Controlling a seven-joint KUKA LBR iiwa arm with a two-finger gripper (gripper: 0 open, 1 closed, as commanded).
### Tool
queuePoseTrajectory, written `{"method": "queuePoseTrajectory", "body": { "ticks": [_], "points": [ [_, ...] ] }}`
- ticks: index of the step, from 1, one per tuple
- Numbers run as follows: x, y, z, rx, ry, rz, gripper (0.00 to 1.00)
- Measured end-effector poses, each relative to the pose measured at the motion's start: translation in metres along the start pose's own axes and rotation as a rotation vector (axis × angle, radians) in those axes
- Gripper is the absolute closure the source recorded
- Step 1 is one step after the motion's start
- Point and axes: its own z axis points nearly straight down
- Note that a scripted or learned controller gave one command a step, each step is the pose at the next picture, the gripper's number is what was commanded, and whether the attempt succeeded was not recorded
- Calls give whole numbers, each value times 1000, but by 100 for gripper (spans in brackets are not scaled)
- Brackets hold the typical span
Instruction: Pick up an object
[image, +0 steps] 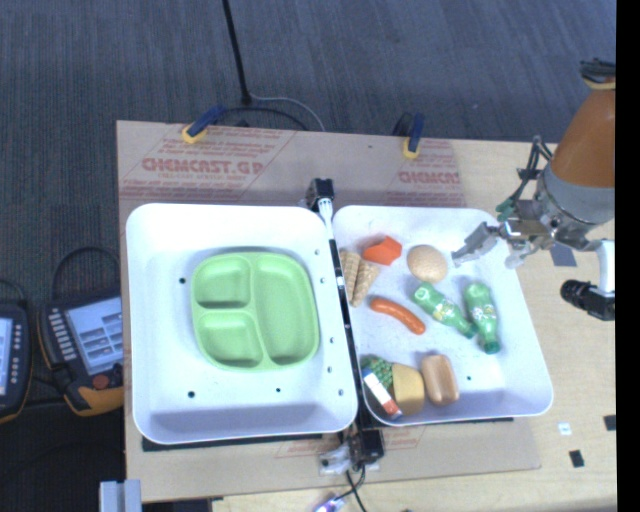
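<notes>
end effector (497, 242) open, holding nothing, over right bin's (520, 300) upper-right rim.

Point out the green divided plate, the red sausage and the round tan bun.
green divided plate (255, 308): camera view, central divider
red sausage (398, 315): camera view, middle of its length
round tan bun (427, 263): camera view, top centre

Toy food scattered across the right bin (530, 395), none lifted.

Near the top left: ice-cream cone (352, 276) on its side, orange piece (381, 249) just beside it, tan round bun (427, 263) to the right. In the middle: red-orange sausage (398, 315), two green bottles (443, 309) (482, 315) lying flat, near each other. Along the bottom edge: leafy green item (376, 372), yellow block (407, 385), brown bread roll (439, 379), clustered and touching.
</notes>
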Motion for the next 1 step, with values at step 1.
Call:
{"method": "queuePoseTrajectory", "body": {
  "ticks": [1],
  "points": [
    [-4, -13, 97, -2, -1, -136, 0]
  ]
}}
